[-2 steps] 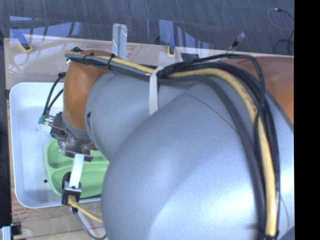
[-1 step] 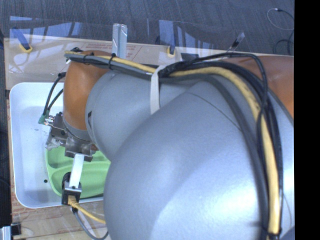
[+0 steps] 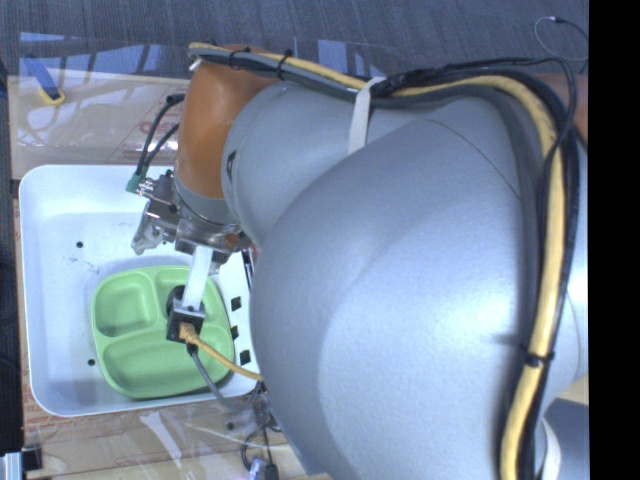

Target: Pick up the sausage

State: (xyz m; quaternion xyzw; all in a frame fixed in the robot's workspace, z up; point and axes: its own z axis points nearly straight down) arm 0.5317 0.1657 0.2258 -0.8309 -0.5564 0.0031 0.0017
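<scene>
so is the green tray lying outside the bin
No, the green tray lies inside the white bin, at its near end.

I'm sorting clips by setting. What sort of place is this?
Probably a robot lab test bench: a grey arm reaches over a white bin holding a green divided tray.

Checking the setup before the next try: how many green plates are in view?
1. The green plate lies in the white bin at the view's left. The arm covers much of the bench, so others may be hidden.
</scene>
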